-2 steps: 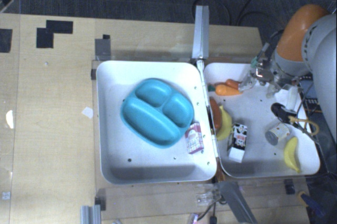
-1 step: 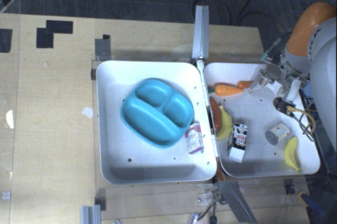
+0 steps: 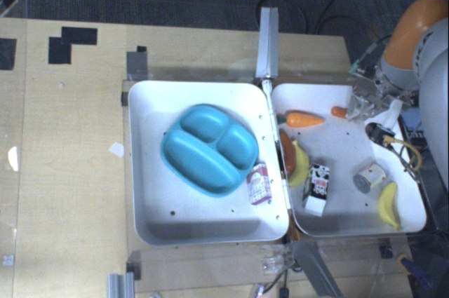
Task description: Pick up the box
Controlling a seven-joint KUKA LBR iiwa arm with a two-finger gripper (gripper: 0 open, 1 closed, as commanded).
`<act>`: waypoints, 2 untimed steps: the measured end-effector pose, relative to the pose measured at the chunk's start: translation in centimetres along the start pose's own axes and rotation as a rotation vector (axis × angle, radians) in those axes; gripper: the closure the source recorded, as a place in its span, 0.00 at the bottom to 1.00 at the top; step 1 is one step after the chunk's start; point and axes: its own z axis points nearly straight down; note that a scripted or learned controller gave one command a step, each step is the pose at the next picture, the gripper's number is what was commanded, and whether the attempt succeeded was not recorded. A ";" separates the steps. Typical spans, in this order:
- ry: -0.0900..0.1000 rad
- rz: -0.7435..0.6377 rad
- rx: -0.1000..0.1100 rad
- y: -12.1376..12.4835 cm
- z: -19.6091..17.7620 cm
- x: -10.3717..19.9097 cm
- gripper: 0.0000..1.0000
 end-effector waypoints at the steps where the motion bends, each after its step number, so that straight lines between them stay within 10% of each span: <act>1: 0.003 -0.037 -0.025 -8.8 -8.4 8.7 1.00; 2: 0.007 -0.041 -0.029 -8.7 -9.6 8.9 1.00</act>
